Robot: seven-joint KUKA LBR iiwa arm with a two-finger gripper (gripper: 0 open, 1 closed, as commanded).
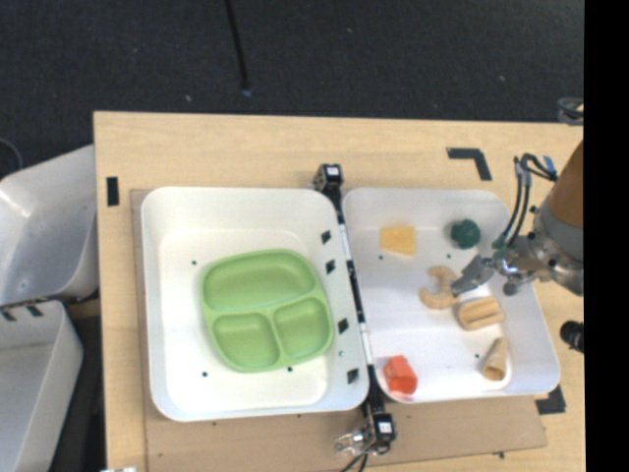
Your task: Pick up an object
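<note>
Your gripper point(470, 275) sits low over the right bin point(432, 386), reaching in from the right, and its fingers look spread apart with nothing between them. Its tips hang just beside the tan curl point(438, 291) and just above the log point(480, 313), which lies touching or nearly touching that curl.

I'd judge you are in the approach step: nothing is held yet, and the nearest candidates are those two tan pieces. Your next move calls for picking one of them, centring the fingers across it and dropping before closing. The log looks the easier grasp, being plain and rounded, though it may roll.

Watch the crowding. The curl and log lie so near each other that a closing finger could nudge one while seeking the other. The green ball point(465, 232) is near, behind the fingers; the yellow block point(398, 239), cone point(493, 360) and red block point(399, 376) lie well apart.

The left bin point(162, 382) holds a green tray point(265, 309), out of your way.
</note>
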